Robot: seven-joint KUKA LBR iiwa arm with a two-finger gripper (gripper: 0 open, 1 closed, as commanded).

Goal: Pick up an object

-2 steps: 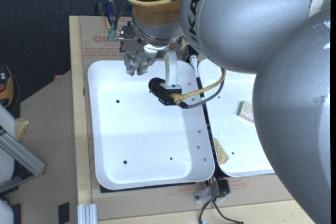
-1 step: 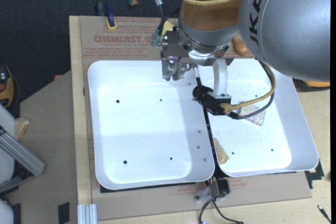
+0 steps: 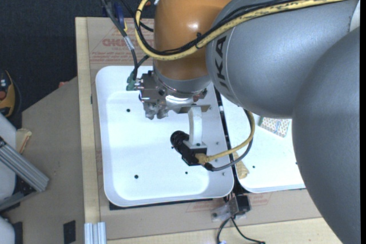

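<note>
- The grey arm (image 3: 286,66) reaches in from 3 o'clock and covers much of the right side of the view, with its orange band (image 3: 180,26) sitting above the wrist
- The gripper (image 3: 157,101) hangs over the left bin (image 3: 114,191), toward that bin's 12 o'clock end, with bare white floor below it
- Whether the gripper is open or closed cannot be told, since the wrist housing hides its working end from this angle; nothing can be seen held in it
- A speckled flat object (image 3: 275,125) (teal and reddish pattern, partly hidden by the arm) lies in the right bin (image 3: 274,183), at about 3 o'clock from the gripper and well apart from it
- A small tan scrap (image 3: 241,169) sits at the seam where the two bins meet, at roughly 5 o'clock from the gripper
- A black fitting (image 3: 186,148) with a yellow hose running from it hangs over the left bin at 5 o'clock from the gripper, just beside a white bracket (image 3: 196,124)
- A yellow cable (image 3: 150,48) loops round the orange band at its 9 o'clock side and runs back along the arm toward 2 o'clock
- Both bins rest side by side on a tan bench (image 3: 86,123), whose bare edge shows at 9 o'clock of the left bin
</note>
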